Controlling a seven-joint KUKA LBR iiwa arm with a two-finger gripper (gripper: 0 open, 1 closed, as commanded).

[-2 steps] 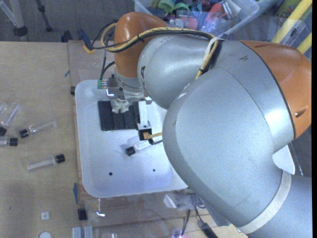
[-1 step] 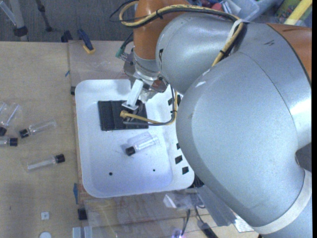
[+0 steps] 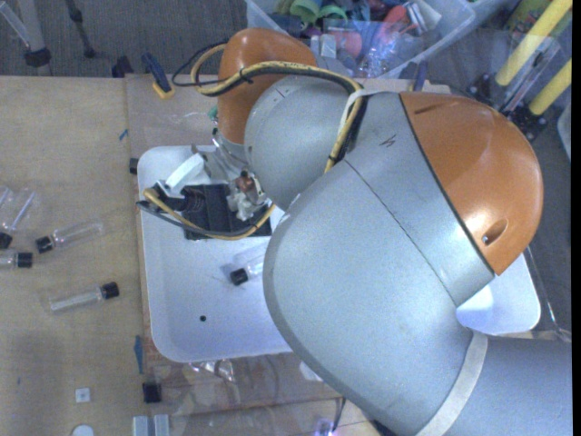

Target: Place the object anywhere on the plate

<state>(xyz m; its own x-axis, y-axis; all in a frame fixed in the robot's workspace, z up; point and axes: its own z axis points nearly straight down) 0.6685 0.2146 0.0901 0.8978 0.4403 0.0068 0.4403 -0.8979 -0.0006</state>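
The arm (image 3: 381, 271) is grey and orange, the bin (image 3: 182, 330) white, the vial (image 3: 240, 276) black-capped.

Even bright light, soft focus (slightly grainy)

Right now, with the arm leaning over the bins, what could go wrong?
1. The arm covers most of both bins, so a grasp or drop beneath it cannot be checked from this camera.
2. The vial in the left bin is small, clear and lies right by the arm's edge; it might be knocked aside or missed.
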